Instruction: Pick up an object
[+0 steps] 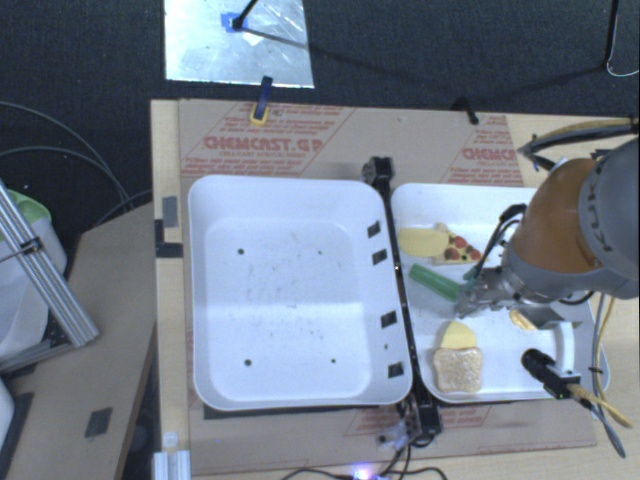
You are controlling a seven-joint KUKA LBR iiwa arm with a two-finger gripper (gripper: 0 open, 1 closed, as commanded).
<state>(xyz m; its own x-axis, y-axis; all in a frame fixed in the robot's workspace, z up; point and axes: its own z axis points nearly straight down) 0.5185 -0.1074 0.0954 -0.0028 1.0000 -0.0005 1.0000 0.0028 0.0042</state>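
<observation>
The right bin [470, 200] holds several toy foods. A yellow pizza slice [432, 241] with red dots lies at its upper left. Below it sits a green stick [434, 281], slanting down to the right. A yellow wedge [459, 336] and a tan, grainy bread piece [458, 369] lie near the bin's front edge. A small yellow piece [522, 319] peeks out under the wrist. My gripper [473, 298] is low in the bin, right at the lower right end of the green stick and just above the yellow wedge. The arm's orange band [560, 223] hides the bin's right part.
The left bin [290, 288] stands beside the right one, with a black divider rail [395, 268] between them. Both rest on a cardboard sheet [330, 138]. A silver foil square [238, 28] lies beyond the bench on the dark floor.
</observation>
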